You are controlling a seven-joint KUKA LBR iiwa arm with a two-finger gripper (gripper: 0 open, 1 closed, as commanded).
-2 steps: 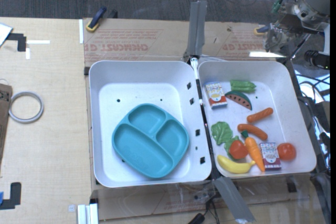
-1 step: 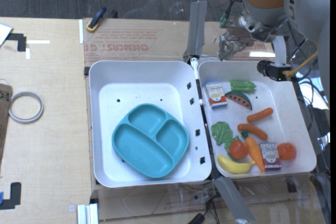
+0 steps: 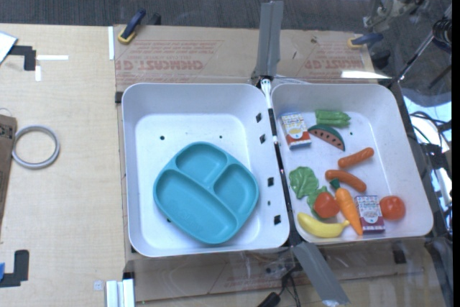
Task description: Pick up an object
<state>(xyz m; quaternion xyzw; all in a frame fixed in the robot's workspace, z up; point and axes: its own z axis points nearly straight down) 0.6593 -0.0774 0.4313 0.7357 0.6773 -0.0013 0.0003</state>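
nothing lifted yet, toys all in the right bin

banana (image 3: 321, 226), yellow and curved, lies closest to the camera along the front wall of the right bin (image 3: 413, 154). just behind it sit a red tomato (image 3: 325, 205) and an orange carrot (image 3: 347, 207), touching or nearly so, with a small juice carton (image 3: 369, 214) beside the carrot and a second round red-orange fruit (image 3: 392, 208) toward the bin's right wall. a green leafy piece (image 3: 305, 181) lies left of the tomato. two orange sausages (image 3: 350, 167) rest in the middle, and further back are a watermelon slice (image 3: 327, 136), a green pepper or bean (image 3: 332, 117) and another carton (image 3: 295, 130).

the left bin (image 3: 144, 154) carries a teal divided plate (image 3: 206, 191). on the desk (image 3: 65, 226) to the left lies a roll of tape (image 3: 33, 146).

the end effector (image 3: 392, 0) hangs at the top right, above and behind the right bin, well apart from every toy. it is too small and cluttered against the background to say whether it is wide or narrow, and nothing is visibly held in it.

as a judgement, the pick has not begun: every candidate rests in the bin. what remains is the whole job, meaning choosing a toy, descending over it, closing and lifting. the sausages and the back carton stand more apart from neighbours than the crowded front cluster.
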